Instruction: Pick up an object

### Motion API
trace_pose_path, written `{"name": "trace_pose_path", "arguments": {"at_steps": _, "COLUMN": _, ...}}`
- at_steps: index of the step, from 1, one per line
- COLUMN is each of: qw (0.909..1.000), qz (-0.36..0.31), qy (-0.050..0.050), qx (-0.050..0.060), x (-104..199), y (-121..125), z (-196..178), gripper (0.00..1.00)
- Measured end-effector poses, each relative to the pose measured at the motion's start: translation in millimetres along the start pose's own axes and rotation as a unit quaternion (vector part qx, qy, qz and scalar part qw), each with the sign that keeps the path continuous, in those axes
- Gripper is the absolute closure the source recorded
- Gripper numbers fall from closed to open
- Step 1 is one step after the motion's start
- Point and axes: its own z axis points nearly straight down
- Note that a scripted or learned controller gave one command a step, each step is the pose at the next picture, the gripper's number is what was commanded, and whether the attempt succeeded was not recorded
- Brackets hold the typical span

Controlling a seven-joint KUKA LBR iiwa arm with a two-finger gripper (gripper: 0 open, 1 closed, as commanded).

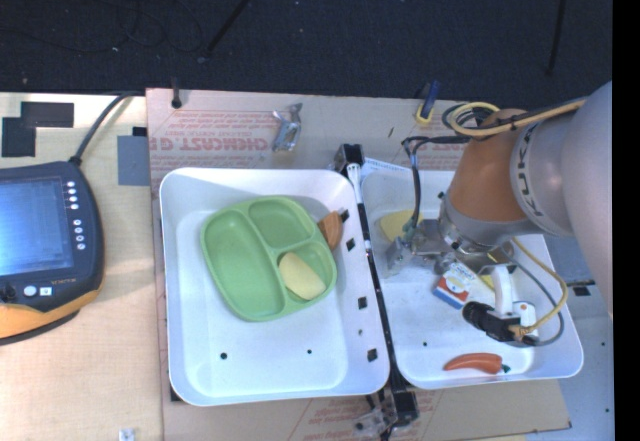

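- Red chili-shaped object (473,363): lies flat near the front edge of the right bin (560,354), well below the tool and clear of it; one candidate for the pick, untouched as it lies.
- Blue-and-white packet (452,286): flat on the right bin floor, just below and beside the tool, partly under the wrist; not lifted.
- Pale yellow piece (396,224): on the right bin floor, up and to the side of the tool, near the divider between the bins.
- Black-and-white item with yellow cable (503,314): beside the packet, below the tool; whether it is a loose object or part of the rig cannot be told.
- Tool (415,251): low inside the right bin, under the orange band of the arm (490,184); its state, spread or pressed together, cannot be told from this angle, and nothing is visibly pinched in it.
- Left bin (195,349): well away from the tool; holds a green divided tray (240,244) with a yellow piece (301,275) in one compartment and an orange item (331,228) touching the tray's rim.
- Desk (230,129): cardboard-covered, carries both bins.
- Progress, as a judgement: approach made, tool down among the right bin's contents; grasp and lift not yet shown, so the pick remains to be done.
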Motion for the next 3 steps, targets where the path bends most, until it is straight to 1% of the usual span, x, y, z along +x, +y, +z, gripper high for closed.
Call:
{"name": "trace_pose_path", "arguments": {"at_steps": 1, "qw": 1.0, "qz": 0.001, "qy": -0.002, "qx": -0.001, "x": -65.2, "y": 67.6, "z": 0.6, "gripper": 0.0}}
{"name": "trace_pose_path", "arguments": {"at_steps": 2, "qw": 1.0, "qz": -0.003, "qy": 0.001, "qx": 0.001, "x": -2.0, "y": 69.7, "z": 1.6, "gripper": 0.0}}
{"name": "trace_pose_path", "arguments": {"at_steps": 3, "qw": 1.0, "qz": 0.0, "qy": 0.0, "qx": 0.002, "x": -29.3, "y": 46.7, "z": 0.9, "gripper": 0.0}}
